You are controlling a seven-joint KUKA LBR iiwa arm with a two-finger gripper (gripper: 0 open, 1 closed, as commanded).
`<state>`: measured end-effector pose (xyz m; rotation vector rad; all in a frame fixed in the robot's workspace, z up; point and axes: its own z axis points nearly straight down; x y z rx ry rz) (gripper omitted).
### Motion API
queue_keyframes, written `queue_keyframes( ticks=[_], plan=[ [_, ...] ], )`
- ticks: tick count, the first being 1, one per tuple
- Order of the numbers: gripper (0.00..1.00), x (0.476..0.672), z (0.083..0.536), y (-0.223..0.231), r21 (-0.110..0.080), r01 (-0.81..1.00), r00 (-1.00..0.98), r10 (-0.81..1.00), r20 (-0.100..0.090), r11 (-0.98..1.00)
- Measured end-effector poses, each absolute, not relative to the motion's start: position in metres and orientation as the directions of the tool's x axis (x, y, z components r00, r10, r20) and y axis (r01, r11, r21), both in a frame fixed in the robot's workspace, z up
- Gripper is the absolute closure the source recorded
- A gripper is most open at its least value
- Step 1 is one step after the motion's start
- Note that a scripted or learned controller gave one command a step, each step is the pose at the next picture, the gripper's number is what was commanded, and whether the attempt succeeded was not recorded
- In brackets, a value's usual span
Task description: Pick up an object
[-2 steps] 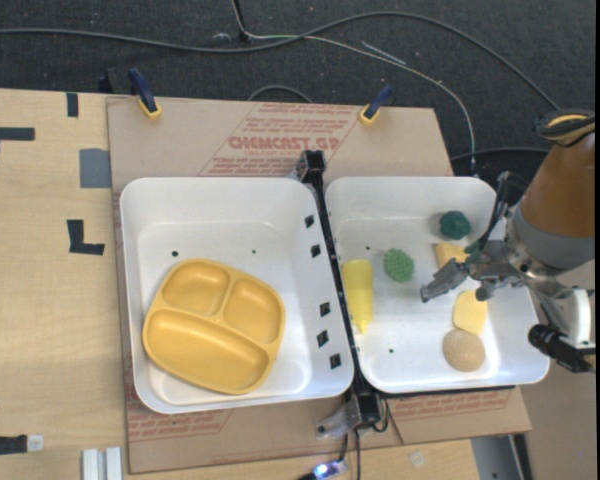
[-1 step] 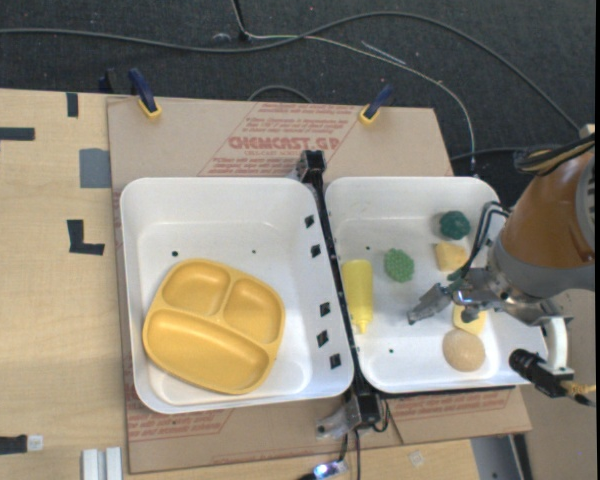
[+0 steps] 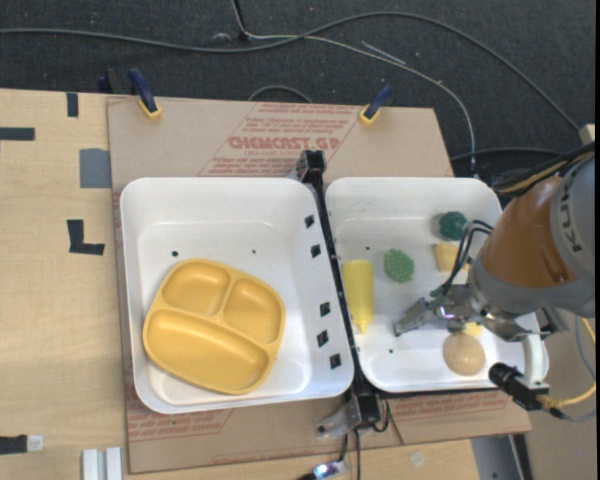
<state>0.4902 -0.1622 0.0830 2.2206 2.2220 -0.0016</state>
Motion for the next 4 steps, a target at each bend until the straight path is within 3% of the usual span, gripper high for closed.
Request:
queue_keyframes(
  ticks=[1, 3, 4],
  plan=[
    [1.00, 0.491, 0.097, -0.163, 0.002, 1.000, 0.000, 1.000, -0.003, 0.000],
    [1.00, 0.511, 0.214, -0.163, 0.005, 1.000, -0.002, 1.000, -0.002, 0.002],
    [1.00, 0.511, 0.239, -0.163, 0.002, 1.000, -0.001, 1.000, -0.001, 0.001]
  ],
)
